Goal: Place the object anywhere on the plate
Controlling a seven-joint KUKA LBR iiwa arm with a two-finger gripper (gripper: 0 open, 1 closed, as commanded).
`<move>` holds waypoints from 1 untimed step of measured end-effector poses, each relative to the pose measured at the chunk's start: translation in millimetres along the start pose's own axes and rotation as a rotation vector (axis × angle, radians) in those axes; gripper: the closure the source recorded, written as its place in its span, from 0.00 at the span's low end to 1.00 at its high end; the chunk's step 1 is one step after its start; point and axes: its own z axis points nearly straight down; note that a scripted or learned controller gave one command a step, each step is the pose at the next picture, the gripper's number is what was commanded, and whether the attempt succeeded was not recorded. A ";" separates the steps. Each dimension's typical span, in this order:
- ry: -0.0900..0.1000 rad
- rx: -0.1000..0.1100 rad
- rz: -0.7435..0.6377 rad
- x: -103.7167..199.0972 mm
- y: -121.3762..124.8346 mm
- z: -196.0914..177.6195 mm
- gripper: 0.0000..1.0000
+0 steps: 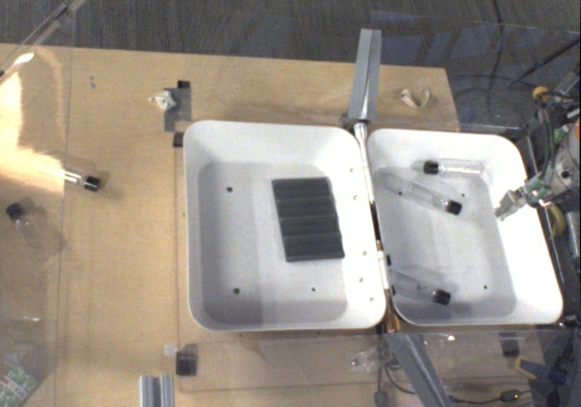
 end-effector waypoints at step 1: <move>0.002 0.003 -0.050 38.0 57.6 14.0 1.00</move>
